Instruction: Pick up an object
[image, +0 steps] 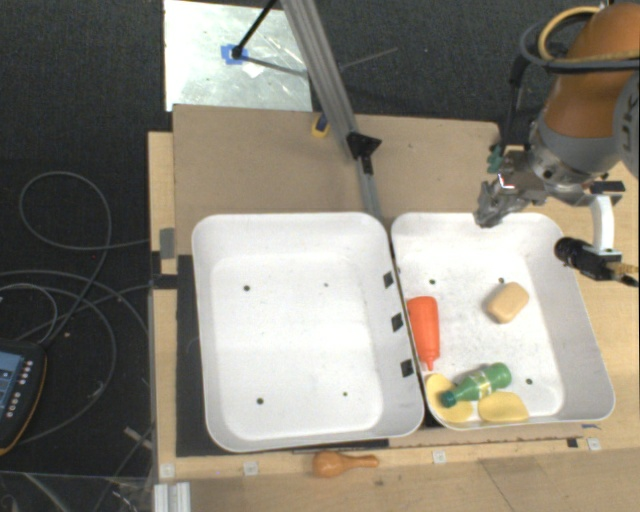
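The right bin holds an orange carrot-shaped toy along its left wall, a tan block toward the right, and a green bottle beside a yellow piece at the front. My gripper hangs over the bin's back edge, well behind all of these, with nothing seen in it.
The left bin sits beside the right one. A small orange pear-shaped toy lies on the bench in front of the bins. A metal pole slants across the back. Cables lie on the floor at left.
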